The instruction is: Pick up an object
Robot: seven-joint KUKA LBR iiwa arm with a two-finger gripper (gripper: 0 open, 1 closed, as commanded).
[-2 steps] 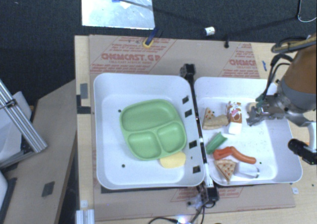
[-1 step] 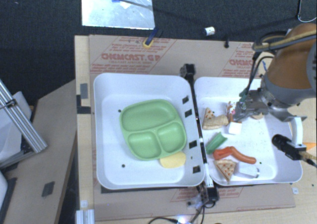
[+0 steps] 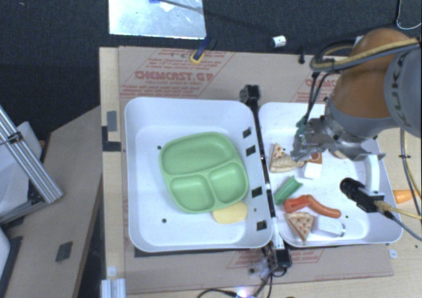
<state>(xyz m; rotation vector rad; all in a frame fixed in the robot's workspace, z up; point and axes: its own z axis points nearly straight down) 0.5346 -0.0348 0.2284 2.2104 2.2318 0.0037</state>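
Dark carpeted floor around a cardboard-topped bench (image 3: 171, 69), seen from above at a slant. Two shallow white bins side by side on it.

Left bin (image 3: 142, 158): green divided tray (image 3: 201, 171) near the middle, pale yellow flat piece (image 3: 230, 213) just beside the tray's near corner, toward the bin's front edge.

Right bin (image 3: 379, 224): toy food scattered. Tan wedge with red spots (image 3: 281, 157) near the left wall, white block (image 3: 312, 171) just beside it, green piece (image 3: 287, 189) closer to the front, red-orange sausage shape (image 3: 316, 205) near the middle front, second tan wedge (image 3: 301, 225) at the front-left corner, small white piece (image 3: 333, 229) beside that.

Grey arm with orange band reaching in from the right, gripper (image 3: 304, 148) low over the right bin's back-left area, directly above or touching the tan wedge and white block (contact hard to judge).

Claw state: cannot tell, tips hidden among dark metal parts.

Progress, as a judgement: approach made, nothing visibly grasped or lifted; every item lying on a bin floor. Closing on an item and raising it left to do.
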